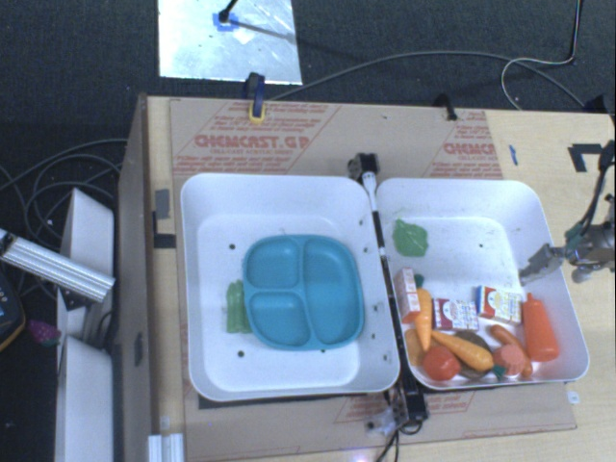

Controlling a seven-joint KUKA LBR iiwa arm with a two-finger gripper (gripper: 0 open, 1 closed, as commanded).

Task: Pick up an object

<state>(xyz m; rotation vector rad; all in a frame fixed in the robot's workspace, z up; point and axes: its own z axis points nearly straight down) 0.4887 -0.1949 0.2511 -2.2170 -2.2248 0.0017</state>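
Two milk cartons (pixel 455 313), perhaps two carrots (pixel 463 350), one tomato (pixel 442 363).

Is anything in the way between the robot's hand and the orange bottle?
Nothing visible. The gripper hangs over the right bin's right rim, and the bottle lies just below it in the picture, at the edge of the toy pile. Bare white bin floor lies between them.

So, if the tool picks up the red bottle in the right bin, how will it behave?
The red bottle looks rounded and smooth, so it may slip or roll. It lies against the bin wall with toy food close beside, so a push could jam it. Probably light plastic.
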